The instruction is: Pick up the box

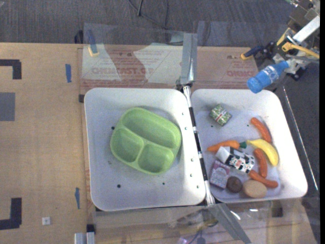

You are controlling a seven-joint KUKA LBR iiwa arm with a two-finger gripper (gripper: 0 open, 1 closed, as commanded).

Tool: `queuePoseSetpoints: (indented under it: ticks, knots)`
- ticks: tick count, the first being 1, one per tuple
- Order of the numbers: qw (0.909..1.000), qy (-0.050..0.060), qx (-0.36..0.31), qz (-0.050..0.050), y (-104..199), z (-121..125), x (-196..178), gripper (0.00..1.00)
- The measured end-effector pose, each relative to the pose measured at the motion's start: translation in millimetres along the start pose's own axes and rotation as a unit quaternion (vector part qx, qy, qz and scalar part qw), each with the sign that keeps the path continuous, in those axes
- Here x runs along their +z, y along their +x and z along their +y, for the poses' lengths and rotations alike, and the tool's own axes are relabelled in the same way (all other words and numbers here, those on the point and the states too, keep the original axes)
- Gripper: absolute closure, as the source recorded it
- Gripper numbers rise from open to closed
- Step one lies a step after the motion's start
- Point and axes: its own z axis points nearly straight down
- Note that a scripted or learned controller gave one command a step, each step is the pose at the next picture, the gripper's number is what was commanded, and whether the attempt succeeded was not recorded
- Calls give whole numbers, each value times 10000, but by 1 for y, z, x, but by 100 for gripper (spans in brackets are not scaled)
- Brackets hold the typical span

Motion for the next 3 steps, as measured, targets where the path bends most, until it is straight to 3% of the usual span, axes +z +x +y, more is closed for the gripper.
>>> queuePoseSetpoints:
  ticks: [1, 2, 3]
  knots:
    - [9997, 13, 260, -7, -8, -32, 0, 100]
    - [9934, 13, -1147, -6, 96, -133, 75, 100]
    - [9934, 15, -1149, -6, 96, -133, 65, 100]
